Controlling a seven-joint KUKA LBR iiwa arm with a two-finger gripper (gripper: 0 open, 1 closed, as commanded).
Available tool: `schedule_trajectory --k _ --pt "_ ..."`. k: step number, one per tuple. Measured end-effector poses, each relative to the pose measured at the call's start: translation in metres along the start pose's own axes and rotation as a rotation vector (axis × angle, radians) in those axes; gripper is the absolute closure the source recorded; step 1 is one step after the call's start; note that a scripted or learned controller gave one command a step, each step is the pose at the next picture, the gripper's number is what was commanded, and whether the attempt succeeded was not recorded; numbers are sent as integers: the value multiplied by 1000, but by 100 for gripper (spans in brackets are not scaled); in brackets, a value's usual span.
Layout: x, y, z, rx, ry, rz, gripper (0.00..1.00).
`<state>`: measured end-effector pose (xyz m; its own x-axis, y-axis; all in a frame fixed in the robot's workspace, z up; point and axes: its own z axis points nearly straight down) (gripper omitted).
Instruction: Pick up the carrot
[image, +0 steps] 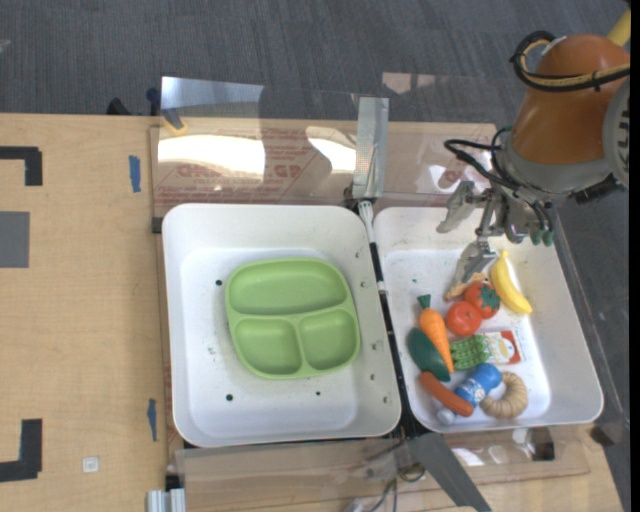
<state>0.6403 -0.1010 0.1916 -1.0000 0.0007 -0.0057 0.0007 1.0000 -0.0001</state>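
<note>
Orange and small, the carrot (433, 326) lies in the right bin (570, 385), touching a tomato (464, 317). I see my hand (478, 262) open above it, near a banana (511, 284).

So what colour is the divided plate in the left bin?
The divided plate is light green, seen in the camera view.

Red print on cardboard (230, 170) behind bins, illegible.
</note>
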Motion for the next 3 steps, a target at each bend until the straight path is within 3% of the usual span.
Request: schedule_trajectory --k 1,2,3 --pt "39 -7 91 2 -9 -88 0" --pt "115 2 100 0 -9 83 0" --pt "110 2 86 3 -26 82 100"
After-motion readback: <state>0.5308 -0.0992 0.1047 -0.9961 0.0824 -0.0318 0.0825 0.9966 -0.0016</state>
